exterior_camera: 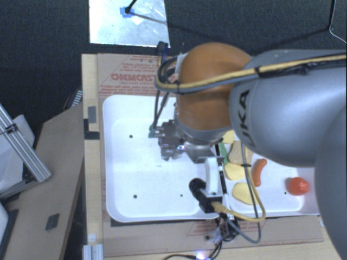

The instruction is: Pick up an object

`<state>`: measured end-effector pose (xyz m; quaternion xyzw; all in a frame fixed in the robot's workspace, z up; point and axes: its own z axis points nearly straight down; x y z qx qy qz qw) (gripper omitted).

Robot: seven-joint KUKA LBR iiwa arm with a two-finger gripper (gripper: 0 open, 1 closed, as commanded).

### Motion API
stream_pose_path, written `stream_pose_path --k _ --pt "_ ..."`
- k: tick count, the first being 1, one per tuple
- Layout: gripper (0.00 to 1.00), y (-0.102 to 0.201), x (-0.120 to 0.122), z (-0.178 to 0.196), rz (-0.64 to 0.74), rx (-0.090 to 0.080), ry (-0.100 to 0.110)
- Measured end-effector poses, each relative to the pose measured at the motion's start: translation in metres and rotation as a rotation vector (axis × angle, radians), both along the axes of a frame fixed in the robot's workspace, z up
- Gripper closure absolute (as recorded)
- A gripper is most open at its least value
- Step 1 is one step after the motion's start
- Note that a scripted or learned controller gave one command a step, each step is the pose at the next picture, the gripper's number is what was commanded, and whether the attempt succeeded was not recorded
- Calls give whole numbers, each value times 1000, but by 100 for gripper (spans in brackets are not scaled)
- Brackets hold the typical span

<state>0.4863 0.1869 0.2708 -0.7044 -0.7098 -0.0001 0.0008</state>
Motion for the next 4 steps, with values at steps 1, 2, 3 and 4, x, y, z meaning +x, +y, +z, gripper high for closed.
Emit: stream_pose_path --k 1,2,3,4 --pt "100 50 21 -39 -1 0 -1" --pt "100 48 0 64 -2 2 -6" --pt "100 47 60 210 -3 6 -20" --pt "100 47 85 268 -2 2 -9"
